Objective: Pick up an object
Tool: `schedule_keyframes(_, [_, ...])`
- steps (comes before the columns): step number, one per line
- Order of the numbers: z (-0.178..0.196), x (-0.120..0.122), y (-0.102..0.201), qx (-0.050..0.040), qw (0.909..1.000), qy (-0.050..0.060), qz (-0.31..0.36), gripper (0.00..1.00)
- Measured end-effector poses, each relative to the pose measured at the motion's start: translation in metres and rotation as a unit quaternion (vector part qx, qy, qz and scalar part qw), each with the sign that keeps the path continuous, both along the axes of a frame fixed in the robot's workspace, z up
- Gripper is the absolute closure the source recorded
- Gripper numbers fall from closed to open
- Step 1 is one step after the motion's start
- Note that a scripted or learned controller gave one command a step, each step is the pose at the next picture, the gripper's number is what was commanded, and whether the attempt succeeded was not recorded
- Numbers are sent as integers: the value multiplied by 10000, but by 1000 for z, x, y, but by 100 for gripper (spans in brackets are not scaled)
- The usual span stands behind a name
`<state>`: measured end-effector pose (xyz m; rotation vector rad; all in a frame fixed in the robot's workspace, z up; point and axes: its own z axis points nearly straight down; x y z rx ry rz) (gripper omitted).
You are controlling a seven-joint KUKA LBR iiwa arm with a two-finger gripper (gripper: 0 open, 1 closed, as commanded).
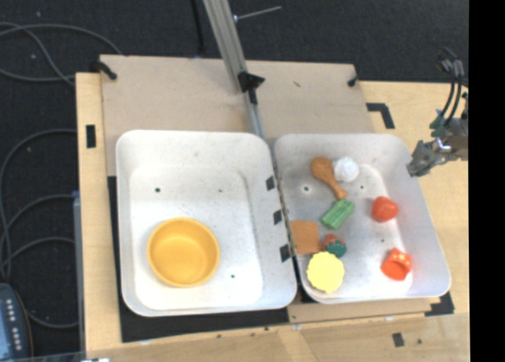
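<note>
Nothing looks picked yet: the claw point(420, 159) sits at the right bin's point(430, 226) upper right rim, too small to tell whether spread or pressed together, while the nearest candidate, a red ball point(384, 209), lies untouched inside, so the whole grasp remains.

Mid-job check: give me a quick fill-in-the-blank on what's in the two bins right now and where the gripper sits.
1. The yellow bowl sits in the ____ bin.
2. The green block lies in the right bin, just below the brown ____.
3. The gripper hangs at the right bin's upper ____ edge.
4. The yellow disc lies just below the ____ square.

Missing words: left; drumstick; right; brown
</note>
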<state>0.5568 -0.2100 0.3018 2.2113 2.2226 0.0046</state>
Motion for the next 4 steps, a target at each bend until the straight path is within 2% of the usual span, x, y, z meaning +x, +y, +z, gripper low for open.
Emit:
schedule_keyframes(2, [-5,-7,110,12,10000,26,8,100])
schedule_keyframes(4, [-17,0,212,13,10000,41,-14,100])
